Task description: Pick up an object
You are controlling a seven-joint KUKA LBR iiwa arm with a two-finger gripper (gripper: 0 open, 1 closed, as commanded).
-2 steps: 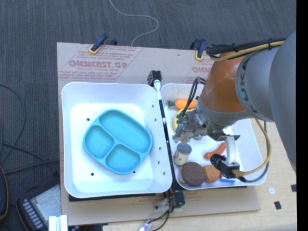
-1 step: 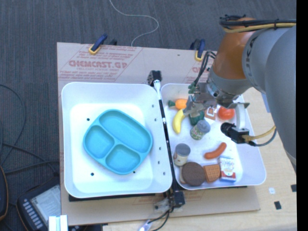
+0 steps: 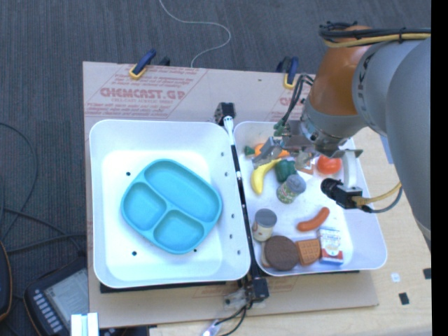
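So I'm parked low over the back of the right bin (image 3: 364,257), my gripper (image 3: 290,148) sitting in the pile right by the banana (image 3: 258,176) and the green piece (image 3: 285,169), and honestly I can't tell how my jaws stand because the wrist hides them. Stuff's packed tight back there, touching or nearly. Best bet imo: center on one item, drop straight down, and close slow so I don't shove its neighbors.

A blue divided plate (image 3: 171,206) lies in the left bin (image 3: 98,187), on a cardboard-covered bench (image 3: 140,96).
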